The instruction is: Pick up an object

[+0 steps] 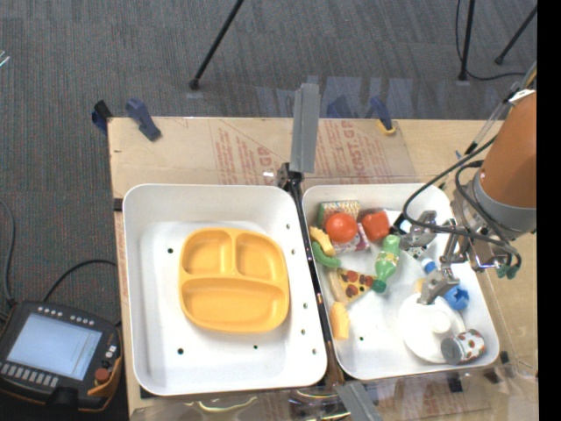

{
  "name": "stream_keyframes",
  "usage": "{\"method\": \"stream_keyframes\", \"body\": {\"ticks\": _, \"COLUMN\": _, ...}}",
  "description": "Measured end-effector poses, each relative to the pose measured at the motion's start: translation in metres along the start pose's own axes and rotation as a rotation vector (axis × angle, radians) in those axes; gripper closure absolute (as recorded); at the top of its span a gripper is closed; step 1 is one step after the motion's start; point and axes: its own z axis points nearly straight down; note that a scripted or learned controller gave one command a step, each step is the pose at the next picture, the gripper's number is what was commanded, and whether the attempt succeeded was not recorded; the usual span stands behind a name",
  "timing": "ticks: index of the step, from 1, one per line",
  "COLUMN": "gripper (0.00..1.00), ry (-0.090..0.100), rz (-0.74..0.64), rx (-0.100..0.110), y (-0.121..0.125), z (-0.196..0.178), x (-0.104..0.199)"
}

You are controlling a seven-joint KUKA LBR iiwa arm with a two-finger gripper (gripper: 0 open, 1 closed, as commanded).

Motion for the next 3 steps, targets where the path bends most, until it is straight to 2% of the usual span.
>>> {"method": "stream_keyframes", "body": {"ticks": 1, "gripper": 0.00, "ry": 0.017, "rz": 0.064, "rx": -0.004, "y": -0.021, "z": 0.162, "x": -0.030}}
{"method": "stream_keyframes", "body": {"ticks": 2, "gripper": 0.00, "ry": -0.001, "rz": 0.039, "rx": -0.001, "y": 0.017, "z": 0.163, "x": -0.058}}
{"method": "stream_keyframes", "body": {"ticks": 3, "gripper": 0.00, "ry": -0.003, "rz": -0.139, "rx": 0.000, "y": 0.020, "z": 0.162, "x": -0.123}}
